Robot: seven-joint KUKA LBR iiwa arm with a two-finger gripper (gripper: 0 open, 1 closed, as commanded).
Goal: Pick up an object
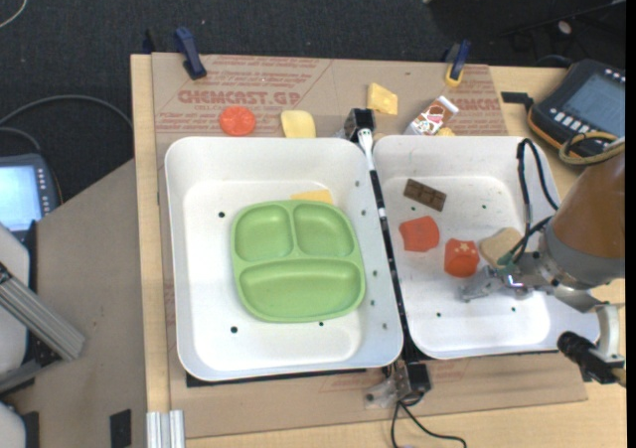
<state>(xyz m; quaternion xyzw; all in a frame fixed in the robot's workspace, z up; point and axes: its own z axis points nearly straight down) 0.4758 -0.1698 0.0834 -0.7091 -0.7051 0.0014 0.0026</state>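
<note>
The right bin holds a brown chocolate-like bar, a red-orange block, a small red-orange round piece and a beige piece. My gripper hangs low over this bin's right half, just right of and below the round piece and beside the beige piece. I see nothing clearly held in it. The grey arm with its orange band comes in from the right.
The left bin bears a green divided plate with a yellow piece behind it. On the board behind the bins lie an orange disc, yellow pieces and a red-white packet. A cable loops over the right bin's edge.
</note>
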